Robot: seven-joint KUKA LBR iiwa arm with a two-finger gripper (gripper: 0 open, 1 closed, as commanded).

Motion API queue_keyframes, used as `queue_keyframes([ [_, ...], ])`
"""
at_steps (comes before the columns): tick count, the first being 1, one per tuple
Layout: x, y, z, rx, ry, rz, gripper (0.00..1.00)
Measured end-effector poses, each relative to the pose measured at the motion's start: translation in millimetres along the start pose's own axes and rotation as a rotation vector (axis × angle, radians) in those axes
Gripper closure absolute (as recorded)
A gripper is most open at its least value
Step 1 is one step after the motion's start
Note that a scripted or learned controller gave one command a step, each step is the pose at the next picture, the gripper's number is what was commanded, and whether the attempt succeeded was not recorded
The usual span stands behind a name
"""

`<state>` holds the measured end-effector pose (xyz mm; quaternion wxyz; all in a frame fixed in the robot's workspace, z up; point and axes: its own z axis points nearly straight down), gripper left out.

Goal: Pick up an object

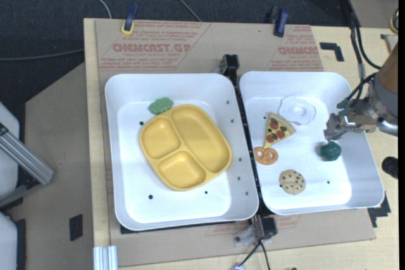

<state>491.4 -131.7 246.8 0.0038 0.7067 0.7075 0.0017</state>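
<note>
Camera view from above the desk (190, 41) shows two shallow white bins side by side. The left bin (126, 199) carries a yellow divided tray (185, 146) with three compartments, lying at a slant, and a small green leafy piece (161, 105) touches the tray's upper left edge.

The right bin (354, 190) carries the loose things. A toy pizza slice (278, 129) lies near the bin's left side with its point toward the bottom, and a pretzel (266, 155) sits just below it, touching or nearly touching the slice's tip. A chocolate-chip cookie (292, 181) lies below and to the right of the pretzel, apart from it. A clear, whitish round lid-like piece (297, 110) rests just above and right of the pizza slice. A dark green, lumpy object (330, 150) lies toward the bin's right side.

The arm reaches in from the right edge, and the pincer (335, 128) hangs over the right part of this bin. The dark green object sits just below the pincer's tip in the view, very close to it. Whether the two touch cannot be told, nor whether the pincer is released or clenched; nothing is seen grasped in it. The other toys lie well to the pincer's left
</note>
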Motion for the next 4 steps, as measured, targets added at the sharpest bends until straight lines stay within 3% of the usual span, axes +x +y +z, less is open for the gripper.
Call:
queue_keyframes([
  [1, 48.9, 0.2, 12.4, 0.010, 0.004, 0.000, 1.00],
  [4, 196.4, 16.8, 18.3, 0.006, 0.004, -0.004, 1.00],
])
